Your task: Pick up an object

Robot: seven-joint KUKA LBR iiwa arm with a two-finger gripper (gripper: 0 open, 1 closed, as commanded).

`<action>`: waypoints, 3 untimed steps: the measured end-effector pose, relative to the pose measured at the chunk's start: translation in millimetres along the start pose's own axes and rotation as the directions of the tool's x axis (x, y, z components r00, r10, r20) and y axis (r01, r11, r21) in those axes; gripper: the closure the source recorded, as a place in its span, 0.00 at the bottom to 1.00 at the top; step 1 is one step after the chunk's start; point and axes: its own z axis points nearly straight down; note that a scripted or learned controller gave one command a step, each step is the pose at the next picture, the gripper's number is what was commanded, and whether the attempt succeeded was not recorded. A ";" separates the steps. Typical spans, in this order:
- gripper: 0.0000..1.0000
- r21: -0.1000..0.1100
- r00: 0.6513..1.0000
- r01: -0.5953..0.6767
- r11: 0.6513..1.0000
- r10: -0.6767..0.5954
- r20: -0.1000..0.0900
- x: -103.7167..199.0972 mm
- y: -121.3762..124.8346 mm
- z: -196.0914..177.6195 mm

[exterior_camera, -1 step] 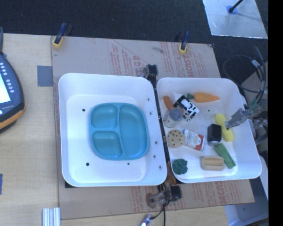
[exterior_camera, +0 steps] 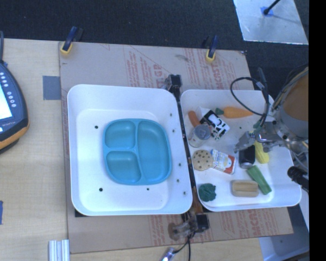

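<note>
In the right-hand bin (exterior_camera: 293, 200) the gripper (exterior_camera: 254, 141) hangs low over the far right part, the grey arm coming in from that side. From where I stand I cannot tell whether the gripper is open or closed, and I see nothing clearly caught in it. Just beside it lies a yellow piece (exterior_camera: 263, 155), and a green stick (exterior_camera: 259, 180) lies a little nearer the front rim, next to a wooden block (exterior_camera: 244, 188). A dark green lump (exterior_camera: 207, 191) sits near the bin's front left corner. Toward the middle lie a round biscuit (exterior_camera: 202, 159) and a red and white packet (exterior_camera: 223, 161), touching or nearly so. Further back are a grey round cup (exterior_camera: 198, 135), a black and white item (exterior_camera: 215, 124), a small orange piece (exterior_camera: 193, 117) and an orange carrot (exterior_camera: 237, 112) near the back wall. The left-hand bin (exterior_camera: 81, 145) holds a blue divided plate (exterior_camera: 137, 151), lying flat in its middle. On the bench, well to the left of both bins, rests a handheld control pad (exterior_camera: 2, 110)
</note>
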 end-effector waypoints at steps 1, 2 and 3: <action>0.00 -0.001 1.000 0.001 1.000 -0.001 0.001 25.4 42.9 54.2; 0.00 0.000 1.000 0.001 1.000 -0.001 0.001 57.1 79.8 53.9; 0.00 -0.003 1.000 -0.002 1.000 0.002 -0.001 78.3 124.2 52.4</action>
